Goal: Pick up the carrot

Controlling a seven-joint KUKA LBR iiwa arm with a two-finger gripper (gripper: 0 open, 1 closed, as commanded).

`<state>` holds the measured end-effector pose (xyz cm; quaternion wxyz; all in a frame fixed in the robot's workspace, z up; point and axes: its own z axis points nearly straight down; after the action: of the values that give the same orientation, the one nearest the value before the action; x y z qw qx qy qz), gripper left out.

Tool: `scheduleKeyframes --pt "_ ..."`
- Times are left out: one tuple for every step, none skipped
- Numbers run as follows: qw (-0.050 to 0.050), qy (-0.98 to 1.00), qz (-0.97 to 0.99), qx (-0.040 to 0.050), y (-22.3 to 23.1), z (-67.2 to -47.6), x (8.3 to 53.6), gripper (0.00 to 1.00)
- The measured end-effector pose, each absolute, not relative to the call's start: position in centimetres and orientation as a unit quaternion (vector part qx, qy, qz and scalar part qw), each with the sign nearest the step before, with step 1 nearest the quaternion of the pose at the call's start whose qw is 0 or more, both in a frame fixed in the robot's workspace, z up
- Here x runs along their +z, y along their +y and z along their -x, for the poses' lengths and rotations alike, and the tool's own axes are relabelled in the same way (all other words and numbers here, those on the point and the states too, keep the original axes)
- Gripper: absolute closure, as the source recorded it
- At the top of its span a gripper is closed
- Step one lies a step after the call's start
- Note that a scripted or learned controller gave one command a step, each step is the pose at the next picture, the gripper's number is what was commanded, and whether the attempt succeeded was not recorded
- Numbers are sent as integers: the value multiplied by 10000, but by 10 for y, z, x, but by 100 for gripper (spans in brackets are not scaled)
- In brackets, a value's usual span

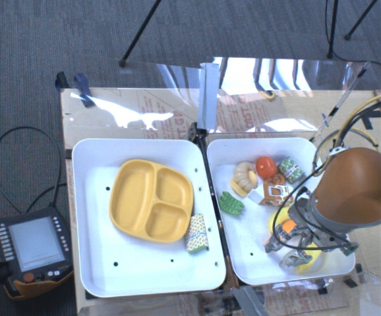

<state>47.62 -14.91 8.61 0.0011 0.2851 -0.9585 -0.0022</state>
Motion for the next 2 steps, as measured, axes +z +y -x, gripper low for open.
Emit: scheduleKeyframes --pt "-20 -8903 -4553 -8 -163 -503 194 100" --pt "5 -9813 -1924 -16 -166 -476 86 100"
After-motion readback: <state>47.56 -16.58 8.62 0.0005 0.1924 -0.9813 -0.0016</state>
